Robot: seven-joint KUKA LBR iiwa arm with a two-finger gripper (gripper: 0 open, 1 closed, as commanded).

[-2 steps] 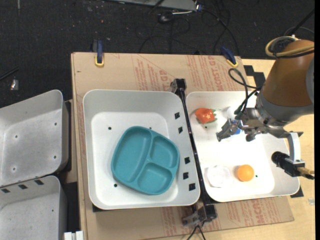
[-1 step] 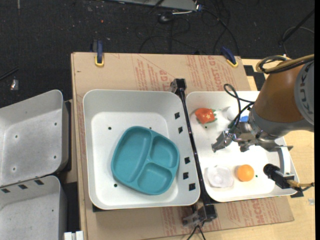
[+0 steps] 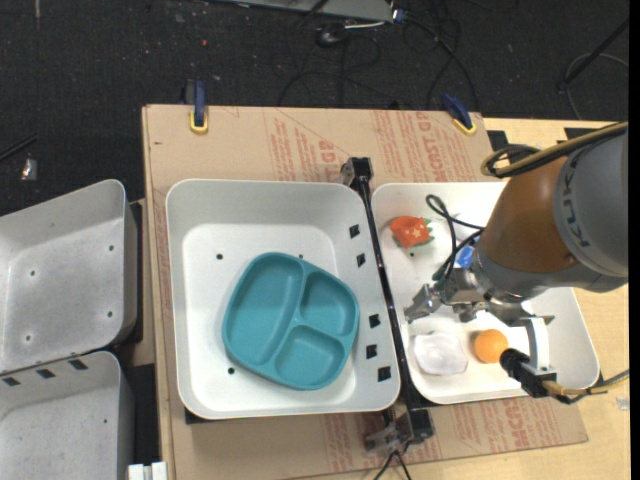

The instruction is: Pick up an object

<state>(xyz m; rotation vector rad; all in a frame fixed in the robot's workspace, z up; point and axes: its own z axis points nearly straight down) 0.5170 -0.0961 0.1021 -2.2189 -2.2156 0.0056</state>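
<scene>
The arm (image 3: 560, 228) reached in from the right, bent low over the right bin (image 3: 585, 353). Its gripper (image 3: 440, 303) hung above the bin floor, too blurred to tell whether clenched. Two bins; the left bin (image 3: 190, 268) held one teal tray (image 3: 290, 320). The right held one tomato (image 3: 410, 230), one white piece (image 3: 440, 353), one orange ball (image 3: 489, 346).
</scene>
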